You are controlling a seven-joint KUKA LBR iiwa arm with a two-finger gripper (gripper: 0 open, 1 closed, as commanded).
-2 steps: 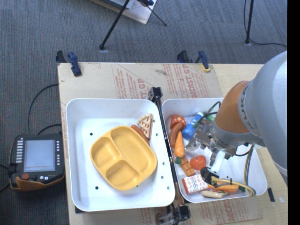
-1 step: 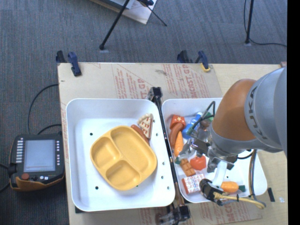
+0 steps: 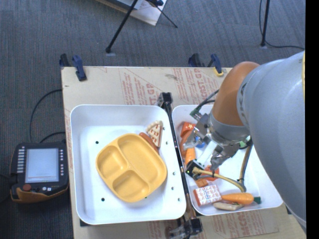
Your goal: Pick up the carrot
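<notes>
Grey carpet [image 3: 40, 34], clamped wooden bench [image 3: 124, 83], gripper [image 3: 203, 152] above right bin [image 3: 259, 185], its opening impossible to tell, carrot [image 3: 238, 198] lying apart.

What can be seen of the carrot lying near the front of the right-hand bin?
The carrot is a small, smooth orange piece, plastic by the look of it, tapering to the left with a dark green stub at its right end. It lies flat on its side on the floor of the right-hand bin, close to the front rim, and nothing holds it. A pale beige piece lies against its lower left. A red-and-white packet sits just to its left; whether they touch cannot be told.
</notes>
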